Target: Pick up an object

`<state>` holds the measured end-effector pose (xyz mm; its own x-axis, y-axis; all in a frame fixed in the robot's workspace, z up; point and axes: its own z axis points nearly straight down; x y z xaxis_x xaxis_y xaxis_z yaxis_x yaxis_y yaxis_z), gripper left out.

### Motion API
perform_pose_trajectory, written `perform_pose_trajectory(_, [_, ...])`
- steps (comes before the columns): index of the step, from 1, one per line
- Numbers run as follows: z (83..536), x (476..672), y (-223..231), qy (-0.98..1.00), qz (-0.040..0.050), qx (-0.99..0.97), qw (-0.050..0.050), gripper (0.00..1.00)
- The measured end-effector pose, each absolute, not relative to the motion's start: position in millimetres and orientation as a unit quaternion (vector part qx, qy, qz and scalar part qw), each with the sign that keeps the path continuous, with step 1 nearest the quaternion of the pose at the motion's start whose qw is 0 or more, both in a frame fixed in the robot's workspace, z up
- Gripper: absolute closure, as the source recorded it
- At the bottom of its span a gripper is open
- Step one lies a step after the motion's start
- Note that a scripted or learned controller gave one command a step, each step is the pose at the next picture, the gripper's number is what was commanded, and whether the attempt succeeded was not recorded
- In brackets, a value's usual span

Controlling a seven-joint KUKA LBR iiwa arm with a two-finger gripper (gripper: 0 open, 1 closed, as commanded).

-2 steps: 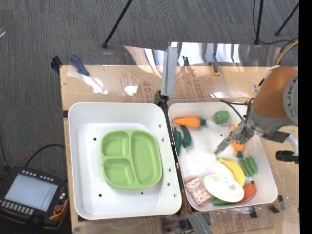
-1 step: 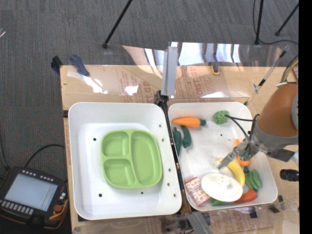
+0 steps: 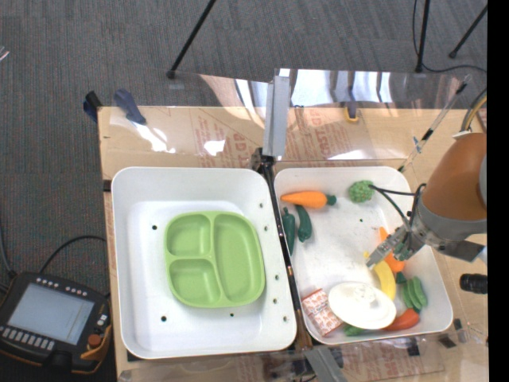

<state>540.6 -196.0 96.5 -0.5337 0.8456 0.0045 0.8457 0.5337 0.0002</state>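
Tabletop (image 3: 183,138): a brown board-covered surface carrying two shallow white bins side by side, with a clear shiny sheet across its far part.
Left bin (image 3: 135,205): a shallow white plastic bin holding one thing, a light green plastic tray with three compartments (image 3: 215,259), lying flat near the bin's middle.
Right bin (image 3: 334,177): a shallow white plastic bin holding a scatter of toy food.
Arm (image 3: 457,189): grey with an orange band, reaching in from the right over the right bin's right side.
White round plate (image 3: 362,305): lies at the near side of the right bin, partly covering a red-orange pepper-like piece (image 3: 404,320) at the near right corner.
Orange toy carrot with green top (image 3: 308,200): lies crosswise near the far left of the right bin.
Yellow banana-shaped toy (image 3: 385,278): lies just beside the plate's far right edge, directly under the tool.
Dark green cucumber-like toys (image 3: 303,223): two lie along the left wall, below the carrot.
Green pea-pod toy (image 3: 413,292): lies to the right of the banana, near the right wall.
Green broccoli-like toy (image 3: 362,191): sits near the far wall, well apart from the tool.
Red and white small packet (image 3: 321,311): at the near left, touching the plate's left edge.
Tool (image 3: 387,253): lowered over the banana's upper end, beside an orange piece (image 3: 384,234); its tips seem to touch the banana, but whether it is clenched or released I cannot tell.
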Motion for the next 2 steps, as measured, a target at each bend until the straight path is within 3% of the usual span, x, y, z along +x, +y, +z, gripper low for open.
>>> perform_pose_trajectory(1, [199.9,549.8,-137.5,-0.857,-0.0025,-0.515,-0.004,1.00])
perform_pose_trajectory(2, [240.9,611.0,-84.9,-0.875,-0.0019,-0.485,-0.002,1.00])
